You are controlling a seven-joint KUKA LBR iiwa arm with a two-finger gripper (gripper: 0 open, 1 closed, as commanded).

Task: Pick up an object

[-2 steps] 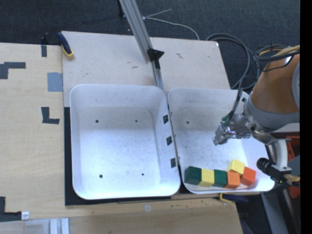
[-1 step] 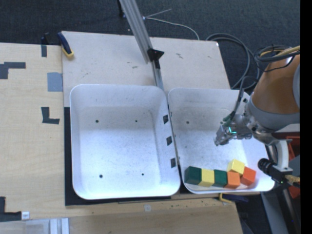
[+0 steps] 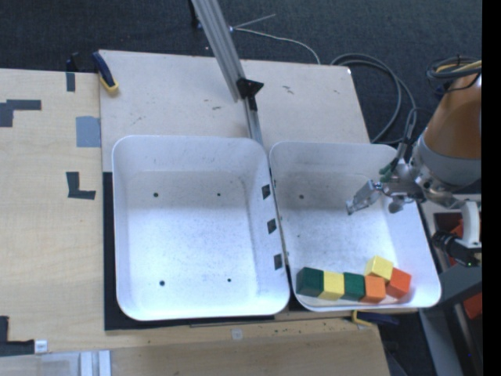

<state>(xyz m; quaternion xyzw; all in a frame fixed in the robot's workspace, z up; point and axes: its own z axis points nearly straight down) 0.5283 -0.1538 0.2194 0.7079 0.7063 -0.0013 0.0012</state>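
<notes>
Camera view, looking down at a slant on the desk [image 3: 196,100] with both white bins side by side. The arm [image 3: 454,131] comes in from the right edge, orange band up top with the grey wrist under it, leaning over the right rim of the right bin [image 3: 329,171]. The fingers [image 3: 362,200] point left and down into that bin, hanging over its middle-right floor. They look close together and I don't see anything between them, though it's pretty small and a bit blurry, so I honestly cannot tell how far apart they are.

The stuff to pick is a row of little blocks down at the near edge of the right bin, well below the fingers and slightly to their right: a green block [image 3: 311,280], a yellow block [image 3: 333,285], a second green block [image 3: 354,285], an orange block [image 3: 374,288], another orange-red block [image 3: 398,282], and a yellow one [image 3: 380,268] sitting just behind those last two. They're all touching in a clump against the bin's near wall.

Off to the left of the fingers is the left bin [image 3: 133,178], past the shared rim with its dark clips. Up and to the left of them a metal rail [image 3: 223,41] slants across the desk toward the bins. Cables [image 3: 376,73] loop on the dark floor above the fingers.
</notes>
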